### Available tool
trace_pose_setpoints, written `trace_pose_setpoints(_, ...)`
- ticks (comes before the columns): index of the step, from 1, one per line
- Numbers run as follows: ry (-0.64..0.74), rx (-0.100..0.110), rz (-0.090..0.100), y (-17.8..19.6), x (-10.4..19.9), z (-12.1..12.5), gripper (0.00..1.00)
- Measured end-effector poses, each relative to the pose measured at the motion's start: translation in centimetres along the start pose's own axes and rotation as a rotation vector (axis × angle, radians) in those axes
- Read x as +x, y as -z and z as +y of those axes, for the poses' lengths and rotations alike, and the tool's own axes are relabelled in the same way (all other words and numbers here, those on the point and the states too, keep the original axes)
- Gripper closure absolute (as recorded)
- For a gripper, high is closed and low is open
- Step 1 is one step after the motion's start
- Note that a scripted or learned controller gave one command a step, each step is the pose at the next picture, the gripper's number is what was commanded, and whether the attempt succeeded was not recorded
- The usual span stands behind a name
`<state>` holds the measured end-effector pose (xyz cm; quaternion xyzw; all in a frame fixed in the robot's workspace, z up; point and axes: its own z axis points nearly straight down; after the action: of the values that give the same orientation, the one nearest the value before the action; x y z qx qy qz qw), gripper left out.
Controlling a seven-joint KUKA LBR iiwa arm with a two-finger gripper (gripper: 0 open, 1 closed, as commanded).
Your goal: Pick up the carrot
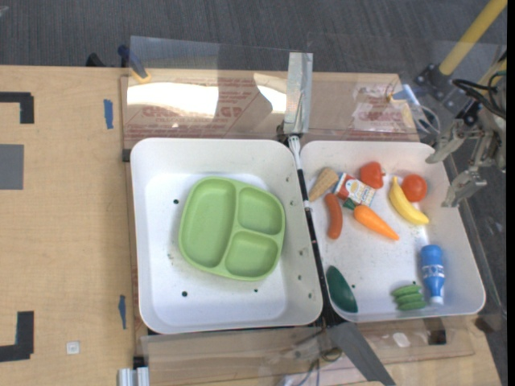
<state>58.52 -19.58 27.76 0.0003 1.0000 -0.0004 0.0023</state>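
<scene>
While the carrot (375,220) lies loose among toy foods in the right bin (467,252), the tool (465,163) hovers at the frame's right edge; whether it is apart or together cannot be told.

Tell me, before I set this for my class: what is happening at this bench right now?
A robot arm is meant to pick up the carrot, which lies untouched in the right bin among other toy foods, between a sausage and a banana. The gripper hangs at the bin's right edge, holding nothing. A green plate sits in the left bin.
</scene>
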Motion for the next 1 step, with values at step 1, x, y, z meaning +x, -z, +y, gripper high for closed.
trace_pose_setpoints(1, 0.038, -0.005, 0.012, -11.57, 5.07, 2.82, 0.00)
